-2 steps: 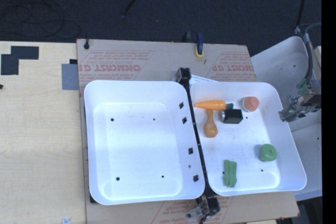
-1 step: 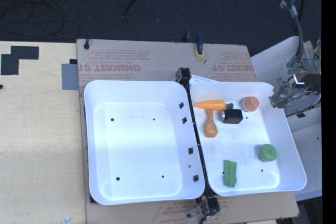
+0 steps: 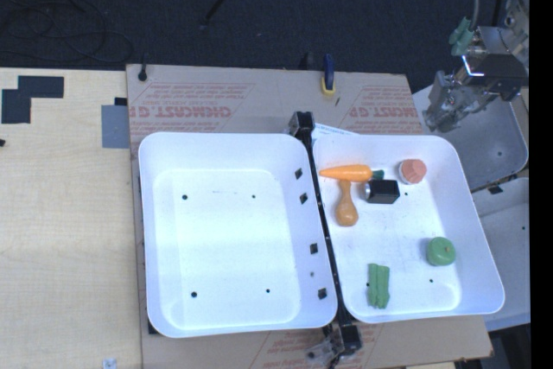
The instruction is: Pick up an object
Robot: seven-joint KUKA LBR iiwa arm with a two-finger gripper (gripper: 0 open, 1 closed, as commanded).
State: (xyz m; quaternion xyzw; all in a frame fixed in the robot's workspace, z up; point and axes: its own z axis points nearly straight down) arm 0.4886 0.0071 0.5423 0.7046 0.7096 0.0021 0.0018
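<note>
Orange hammer (image 3: 346,186) lies upper-centre in the right bin (image 3: 480,272), touching a black block (image 3: 382,191). My tool (image 3: 445,106) hangs at the frame's upper right, outside the bin; its state I cannot tell. Descending there, crowded neighbours could spoil my grasp.

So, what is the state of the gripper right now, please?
Gripper: up beyond the right bin's far corner, with nothing seen in its grasp; open or closed cannot be told.

The right bin (image 3: 471,212) holds an orange hammer (image 3: 346,186), a black block (image 3: 382,191), a pink disc (image 3: 412,171), a green ball (image 3: 441,251) and a green piece (image 3: 378,285), while the gripper (image 3: 449,104) hangs outside its far right corner.
</note>
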